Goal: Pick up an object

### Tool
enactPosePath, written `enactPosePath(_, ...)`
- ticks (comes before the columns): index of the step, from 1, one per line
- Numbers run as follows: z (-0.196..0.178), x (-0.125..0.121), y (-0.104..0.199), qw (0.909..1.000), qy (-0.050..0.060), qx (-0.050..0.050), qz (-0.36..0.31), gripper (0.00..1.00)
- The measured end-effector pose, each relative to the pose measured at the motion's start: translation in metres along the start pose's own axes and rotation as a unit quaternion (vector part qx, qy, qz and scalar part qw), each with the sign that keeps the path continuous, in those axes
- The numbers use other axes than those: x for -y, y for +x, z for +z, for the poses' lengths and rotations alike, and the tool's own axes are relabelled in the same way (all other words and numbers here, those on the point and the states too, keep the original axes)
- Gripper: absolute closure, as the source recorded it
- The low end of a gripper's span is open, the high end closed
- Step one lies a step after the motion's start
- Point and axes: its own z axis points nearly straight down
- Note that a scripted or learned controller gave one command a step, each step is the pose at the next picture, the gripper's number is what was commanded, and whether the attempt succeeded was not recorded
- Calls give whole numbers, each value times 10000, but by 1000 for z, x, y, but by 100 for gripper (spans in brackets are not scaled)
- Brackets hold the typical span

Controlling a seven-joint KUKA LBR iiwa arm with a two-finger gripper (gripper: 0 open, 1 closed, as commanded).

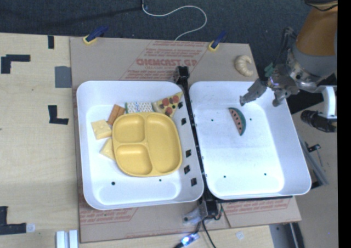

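- Near the middle of the right bin lies the watermelon slice toy, flat on the white floor, with red flesh, dark seeds and a green rind; we take it as the likely thing to pick.
- Up and to the right of it hangs our gripper, its two fingers spread apart with nothing between them, one tip over the bin's upper part, the other near its rim.
- We judge the task barely begun: the slice is untouched, and the descent, the closing and the lift all remain.
- Beyond the divider, the left bin holds a yellow divided plate, with tan cracker-like pieces beside it and a pizza slice toy above it.
- Outside the bins, a pale lumpy object rests on the cardboard sheet.
- Red printing on that cardboard is too blurred for us to read with confidence.
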Motion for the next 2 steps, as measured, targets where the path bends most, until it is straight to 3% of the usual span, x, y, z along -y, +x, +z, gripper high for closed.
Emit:
enactPosePath(1,-7,-2,0,10000,-60,11,-15,0)
enactPosePath(2,36,-2,3,10000,-46,15,-16,0)
